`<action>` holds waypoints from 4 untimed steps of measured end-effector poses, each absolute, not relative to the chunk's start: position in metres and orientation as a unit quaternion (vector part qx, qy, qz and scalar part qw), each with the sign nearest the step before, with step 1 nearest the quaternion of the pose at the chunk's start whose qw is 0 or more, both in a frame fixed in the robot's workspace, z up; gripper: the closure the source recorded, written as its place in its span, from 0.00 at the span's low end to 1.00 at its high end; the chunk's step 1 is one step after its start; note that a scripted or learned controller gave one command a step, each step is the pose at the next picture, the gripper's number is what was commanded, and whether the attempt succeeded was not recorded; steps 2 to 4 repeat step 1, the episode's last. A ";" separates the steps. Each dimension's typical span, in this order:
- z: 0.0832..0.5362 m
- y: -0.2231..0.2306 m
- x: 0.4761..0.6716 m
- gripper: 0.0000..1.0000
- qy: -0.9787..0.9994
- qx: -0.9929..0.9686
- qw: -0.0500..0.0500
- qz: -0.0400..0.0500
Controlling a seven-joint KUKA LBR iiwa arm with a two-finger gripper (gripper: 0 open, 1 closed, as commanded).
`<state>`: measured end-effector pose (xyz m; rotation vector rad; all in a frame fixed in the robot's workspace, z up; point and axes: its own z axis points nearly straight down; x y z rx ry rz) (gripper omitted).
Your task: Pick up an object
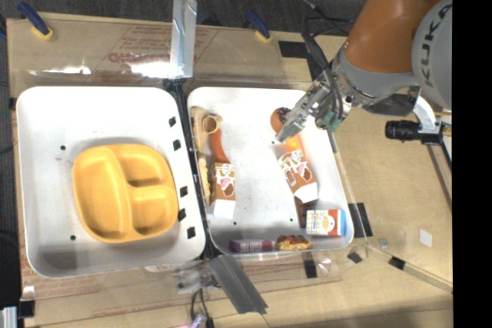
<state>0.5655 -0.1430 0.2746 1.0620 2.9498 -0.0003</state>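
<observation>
Seen from above, at a slant. Nearest the lens, well below the fingers [293, 124], along the front wall of the right bin [254, 100]: a small orange-and-white carton [324, 222], a brown snack piece [292, 243] and a dark purple tube [247, 246]. Just under the fingers, a brown-and-white bottle [297, 173] lying lengthwise, pointing up toward them. Left of that, against the dividing wall, a second brown bottle [223, 179] with an orange neck, and beside it a tan wooden piece [201, 128]. Touching or just behind the fingers, a small orange round object [279, 119], partly covered by them; cannot tell whether pinched or merely overlapped. State of the fingers unclear: spread or pressed together, cannot tell. Far left, in the left bin [46, 107], a yellow divided tray [123, 190], well apart from everything else. To the right, the grey arm with its orange band [392, 19], reaching in over the bin's right wall. Farther back, on the desk [400, 188], a strip of silver tape [184, 38] standing at the seam between bins, and two blue clips [35, 21] along the rear edge.
</observation>
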 end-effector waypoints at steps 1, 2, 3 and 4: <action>0.262 -0.104 0.523 1.00 0.868 0.497 -0.002 -0.001; 0.262 -0.104 0.523 1.00 0.868 0.497 -0.002 -0.001; 0.262 -0.104 0.523 1.00 0.868 0.497 -0.002 -0.001; 0.262 -0.104 0.523 1.00 0.868 0.497 -0.002 -0.001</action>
